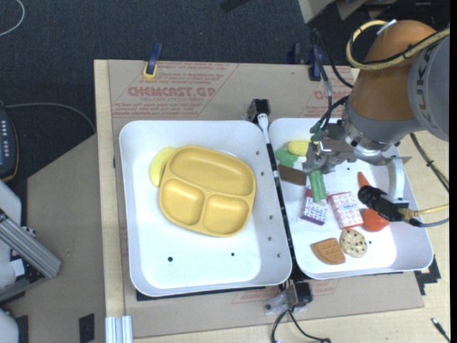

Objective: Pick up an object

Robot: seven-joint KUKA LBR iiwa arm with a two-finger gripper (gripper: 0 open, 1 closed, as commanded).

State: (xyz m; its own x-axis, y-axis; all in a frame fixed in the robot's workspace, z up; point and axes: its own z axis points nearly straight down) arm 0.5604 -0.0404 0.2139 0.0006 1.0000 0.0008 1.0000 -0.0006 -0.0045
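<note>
Claw (319,157) low over right bin (414,252), hard against its left wall; open or shut, cannot tell. Green stick (316,186) lies directly beneath, long axis running toward the camera from the claw. Purple packet (314,210) just beyond its near end

grey arm (435,84) with orange band (389,66), yellow cable (371,38) looped above.

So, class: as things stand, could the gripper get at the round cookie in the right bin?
Probably yes. The cookie lies uncovered near the front of the right bin, with the gripper hanging further back, though a cracker sits close beside it.
</note>
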